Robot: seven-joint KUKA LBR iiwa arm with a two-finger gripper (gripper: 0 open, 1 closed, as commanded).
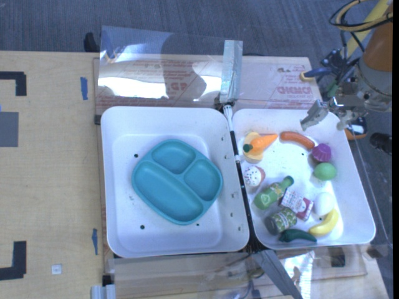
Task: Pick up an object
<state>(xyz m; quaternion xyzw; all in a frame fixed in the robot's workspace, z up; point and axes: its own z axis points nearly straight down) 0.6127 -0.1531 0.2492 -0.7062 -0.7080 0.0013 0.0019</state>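
The right bin (361,195) holds several toy foods: an orange carrot (262,142), a red-orange sausage (298,139), a purple piece (322,152), a green ball (324,171), a white egg (324,201), a yellow banana (326,223), a green bottle (273,193), a red-and-white packet (297,204), a small can (282,220) and a dark green cucumber (297,235). My gripper (327,118) hangs above the bin's far right corner, open, with nothing between its fingers. It is up and to the right of the sausage and apart from every item.
The left bin (115,167) holds a teal divided plate (177,180). A clear plastic sheet and cardboard (187,80) lie behind both bins. The arm with its yellow cables (368,17) fills the upper right corner. A metal divider (232,67) stands between the bins at the back.
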